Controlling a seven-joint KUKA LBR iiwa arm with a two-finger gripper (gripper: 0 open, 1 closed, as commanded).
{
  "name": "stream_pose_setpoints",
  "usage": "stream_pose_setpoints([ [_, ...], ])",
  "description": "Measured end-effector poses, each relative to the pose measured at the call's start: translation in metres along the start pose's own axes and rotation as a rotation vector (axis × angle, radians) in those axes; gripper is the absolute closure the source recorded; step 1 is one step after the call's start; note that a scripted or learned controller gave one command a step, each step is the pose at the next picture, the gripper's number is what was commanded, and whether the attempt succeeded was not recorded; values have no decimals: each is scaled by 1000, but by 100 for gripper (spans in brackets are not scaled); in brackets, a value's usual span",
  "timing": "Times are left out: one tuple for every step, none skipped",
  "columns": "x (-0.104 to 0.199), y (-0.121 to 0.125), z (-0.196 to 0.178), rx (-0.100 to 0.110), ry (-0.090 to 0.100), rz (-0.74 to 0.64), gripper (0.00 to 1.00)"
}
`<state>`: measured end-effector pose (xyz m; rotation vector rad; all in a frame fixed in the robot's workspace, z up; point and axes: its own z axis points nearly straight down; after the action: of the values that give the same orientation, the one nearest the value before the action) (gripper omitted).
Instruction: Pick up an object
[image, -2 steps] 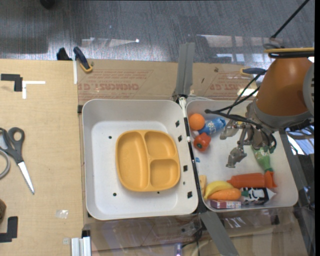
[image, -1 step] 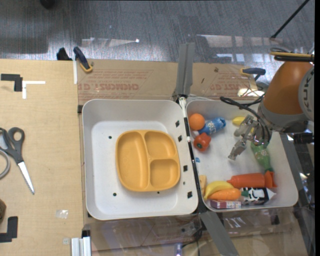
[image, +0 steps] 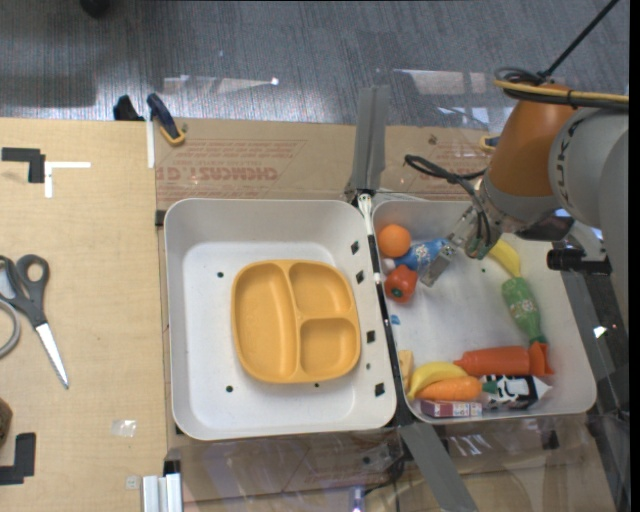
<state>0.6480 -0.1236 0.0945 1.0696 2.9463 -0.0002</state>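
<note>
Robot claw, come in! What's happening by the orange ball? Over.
Gripper low in right bin, nothing seen held. Orange ball just left. Red toy crowds close.

Bench with two white bins

The left bin and right bin sit side by side on it, edges touching, with cardboard behind them. Scissors lie well apart, at the bench's left edge.
</note>
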Motion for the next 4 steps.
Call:
stream_pose_setpoints([
  [-10, -49, 1, 3, 3, 313, 0],
  [-10, -47, -10, 2, -1, 307, 100],
  [-13, 5, -182, 4, 3, 363, 100],
  [-12, 5, -182, 4, 4, 364, 0],
])
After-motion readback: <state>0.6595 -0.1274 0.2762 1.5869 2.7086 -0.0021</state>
